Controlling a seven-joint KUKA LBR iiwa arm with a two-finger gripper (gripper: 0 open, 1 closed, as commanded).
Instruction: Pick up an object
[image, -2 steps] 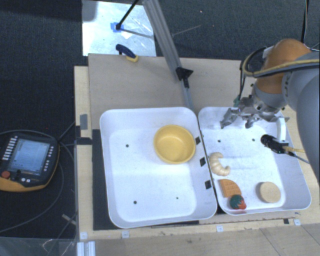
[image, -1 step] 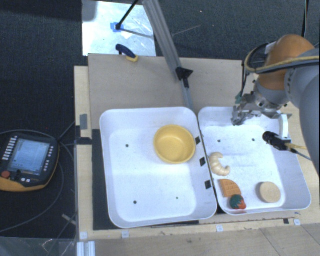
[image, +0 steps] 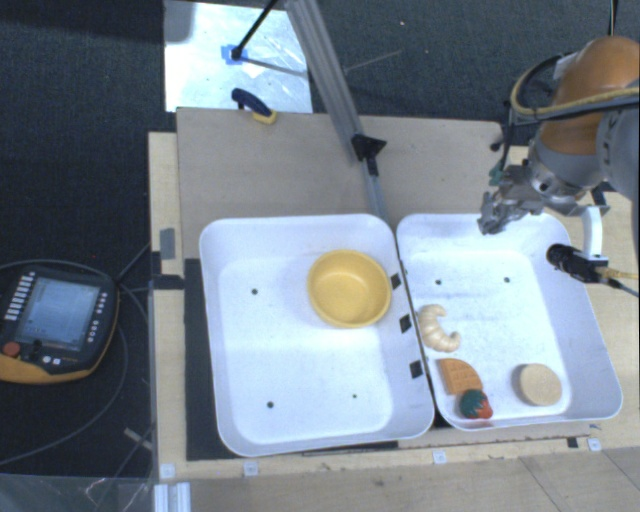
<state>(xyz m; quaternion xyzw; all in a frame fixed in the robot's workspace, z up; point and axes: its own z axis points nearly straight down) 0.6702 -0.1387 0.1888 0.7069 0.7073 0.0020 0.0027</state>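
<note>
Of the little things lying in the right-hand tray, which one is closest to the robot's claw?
The pale croissant-shaped piece. It lies farthest up the right bin, nearest the gripper; the orange slice, round beige disc and small red-green item sit lower.

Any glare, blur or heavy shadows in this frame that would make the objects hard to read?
Camera view: lighting is even and bright; the white bins look slightly washed out and faintly grainy. A bright glare patch sits on the floor at the top. The yellow bowl casts a soft shadow only. The gripper is soft and low in detail, its fingers unreadable. The small items in the right bin are sharp enough to distinguish.
</note>
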